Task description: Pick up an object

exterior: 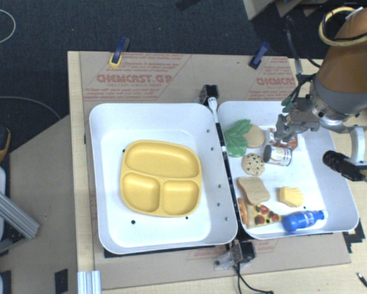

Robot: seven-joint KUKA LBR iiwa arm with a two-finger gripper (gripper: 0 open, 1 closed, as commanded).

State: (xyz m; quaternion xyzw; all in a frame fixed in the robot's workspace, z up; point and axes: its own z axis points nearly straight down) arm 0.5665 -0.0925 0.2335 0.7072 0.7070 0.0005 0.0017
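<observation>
So the gripper (285,135) is down in the right bin (330,182), sitting right over a small can (279,155) lying on its side, shiny metal with a reddish label. From this angle I honestly can't tell what the pincer is doing, so no claim that it has anything. The can sits roughly mid-bin, just beside a round speckled cookie (253,163) and a tan bun-looking lump (255,137). A soft green leaf (237,136) with wavy edges lies toward the bin's left wall. Nearer the front there's a slice of toast (253,190), a wedge of yellow cheese (291,196), a pizza slice (260,214) with red dots, and a glossy blue bottle (302,220) on its side. The left bin (109,164) holds a smooth yellow plastic tray (161,177) with three rounded compartments. Both bins rest on a brown printed cardboard sheet (171,72).
</observation>
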